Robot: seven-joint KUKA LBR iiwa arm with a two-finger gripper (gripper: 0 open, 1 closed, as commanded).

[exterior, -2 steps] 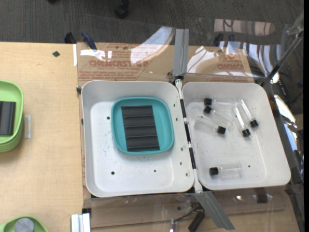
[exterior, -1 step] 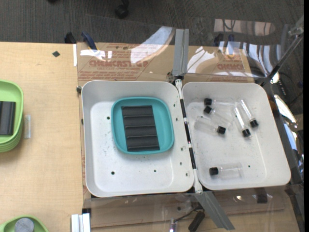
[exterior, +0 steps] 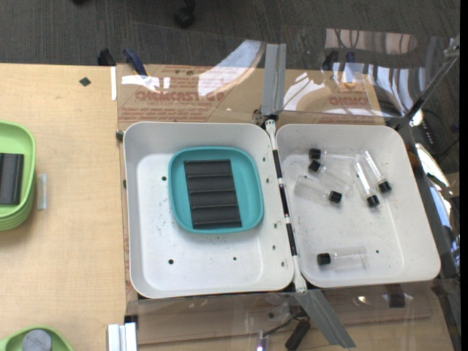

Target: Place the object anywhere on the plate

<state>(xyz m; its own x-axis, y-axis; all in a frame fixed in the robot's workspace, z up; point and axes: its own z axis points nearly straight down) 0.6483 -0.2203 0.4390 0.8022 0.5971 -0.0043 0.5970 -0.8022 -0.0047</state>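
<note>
Whether the hand is open or closed cannot be told.

Nearest, at the table's near left corner, sits a green item with a grey round top (exterior: pixel 34 340).

Two white bins stand side by side on the table. In the right bin (exterior: pixel 417 269), clear vials with black caps lie loose, none on the plate. The nearest vial (exterior: pixel 342 258) lies close to the bin's near wall, its long axis running along that wall and its cap toward the left bin. Farther in, a second vial (exterior: pixel 316 190) lies at a slight slant, its cap toward the bin's right side. Just right of it, two vials (exterior: pixel 364 174) lie nearly side by side, long axes running near to far at a slant, caps at their near ends. Toward the far left of this bin lie two more capped vials (exterior: pixel 315 160), close together; their clear bodies are hard to make out.

In the left bin (exterior: pixel 146 262), a teal plate (exterior: pixel 178 196) with rounded corners rests in the middle, carrying a dark ribbed block (exterior: pixel 212 192).

At the table's left edge is a stack of green plates (exterior: pixel 22 141) with a dark object on top.

Beyond the bins a brown cardboard sheet (exterior: pixel 190 101) lies flat, and past it chair wheels (exterior: pixel 183 17) stand on grey carpet.
</note>
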